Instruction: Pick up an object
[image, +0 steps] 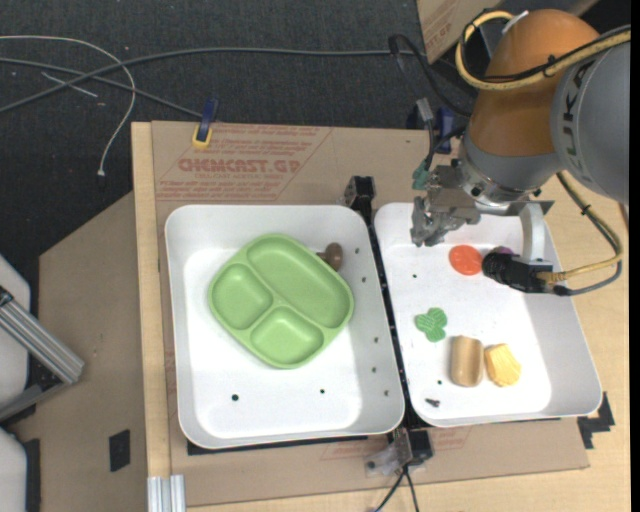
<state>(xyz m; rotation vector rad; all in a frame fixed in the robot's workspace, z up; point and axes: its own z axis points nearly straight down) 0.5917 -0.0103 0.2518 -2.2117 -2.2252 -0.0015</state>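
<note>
Camera view: grey KUKA arm with orange band comes in from the right, wrist over the far part of the right shallow white bin (570, 395). Two-finger gripper (426, 236) hangs near that bin's far-left corner, tips over bare white floor. Cannot tell how wide it stands; the metal block above hides the detail, and nothing visible is caught in it.

Right bin contents: flat round orange disc (464, 261) just beside the gripper, to the viewer's right and a touch nearer the camera. That's the closest candidate; no real long axis, so wrist angle looks unimportant for it. A small purple thing (505, 251) peeks out past the disc, mostly hidden behind the black cylinder (505, 268) mounted on the arm. Small green leafy piece (432, 324) lies toward the camera from the gripper, almost straight down-frame, well apart. Tan cylindrical block (464, 361) stands near the front, long axis roughly front-to-back, touching or nearly touching the yellow lumpy toy (502, 365) on its right.

Left shallow white bin (190, 330): light green three-compartment plastic tray (282, 299), set diagonal, with a small brown round object (333, 256) at its far-right edge, touching or just beside the rim. Both lie across the divider from the gripper.

Judgement: pick not yet made; shortest move is a small shift right toward the orange disc, then down. Disc is flat, so a pinch may slip off.
</note>
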